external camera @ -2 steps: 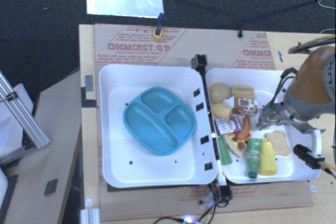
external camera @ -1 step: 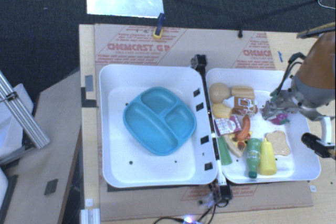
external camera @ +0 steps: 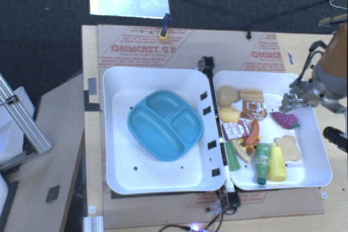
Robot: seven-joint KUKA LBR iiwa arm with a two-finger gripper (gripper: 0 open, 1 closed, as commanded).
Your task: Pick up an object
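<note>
My gripper hangs over the right bin, near its far right side. Just below and left of it in the view lies a bunch of purple toy grapes, on the bin floor. I see nothing between the gripper's tips. The right bin also holds a beige ball, a tan bread block, a yellow piece, a red and white packet, an orange sausage, a green bottle, a yellow bottle and a toast slice.
The left bin holds a blue divided plate. A black divider with clips runs between the bins. The arm's grey body with its orange band enters from the right. A black part juts in at the right edge.
</note>
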